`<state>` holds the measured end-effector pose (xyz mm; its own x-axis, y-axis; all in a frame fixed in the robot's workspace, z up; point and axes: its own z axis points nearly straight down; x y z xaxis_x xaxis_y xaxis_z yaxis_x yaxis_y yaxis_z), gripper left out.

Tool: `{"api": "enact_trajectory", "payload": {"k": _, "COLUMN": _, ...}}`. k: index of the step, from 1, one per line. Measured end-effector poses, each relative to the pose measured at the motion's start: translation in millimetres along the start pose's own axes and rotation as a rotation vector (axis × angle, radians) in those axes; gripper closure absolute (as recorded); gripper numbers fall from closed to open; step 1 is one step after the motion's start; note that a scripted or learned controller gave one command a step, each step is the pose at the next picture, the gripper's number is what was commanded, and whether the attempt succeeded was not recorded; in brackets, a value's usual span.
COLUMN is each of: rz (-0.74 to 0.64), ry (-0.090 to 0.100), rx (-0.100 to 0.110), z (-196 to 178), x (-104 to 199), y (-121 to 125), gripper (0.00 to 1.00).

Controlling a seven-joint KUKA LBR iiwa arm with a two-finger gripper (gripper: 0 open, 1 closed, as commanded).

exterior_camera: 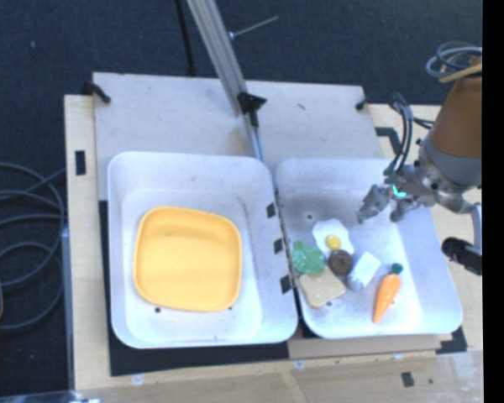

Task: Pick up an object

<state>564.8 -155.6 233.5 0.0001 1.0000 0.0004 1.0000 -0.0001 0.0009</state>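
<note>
**Orange carrot and small foods lie in the right bin, gripper open above them**

Orange, with a green top, the toy carrot [387, 296] lies near the right bin's [428, 309] front edge. Beside it sit a white block [365, 268], a dark round piece [340, 262], a fried egg [331, 237], a green leafy piece [307, 259] and a slice of toast [322, 289]. The gripper [384, 206] hangs over the bin's back part, fingers spread, holding nothing. A yellow plate [187, 259] fills the left bin [122, 191].
</note>
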Motion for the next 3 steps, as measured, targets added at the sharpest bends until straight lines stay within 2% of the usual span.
{"api": "enact_trajectory", "payload": {"k": 1, "rz": 0.000, "ry": 0.000, "rx": 0.000, "z": 0, "x": 0, "y": 0, "gripper": 0.00}}
{"api": "enact_trajectory", "payload": {"k": 3, "rz": 0.001, "ry": 0.000, "rx": 0.006, "z": 122, "x": -10, "y": 5, "gripper": 0.00}}
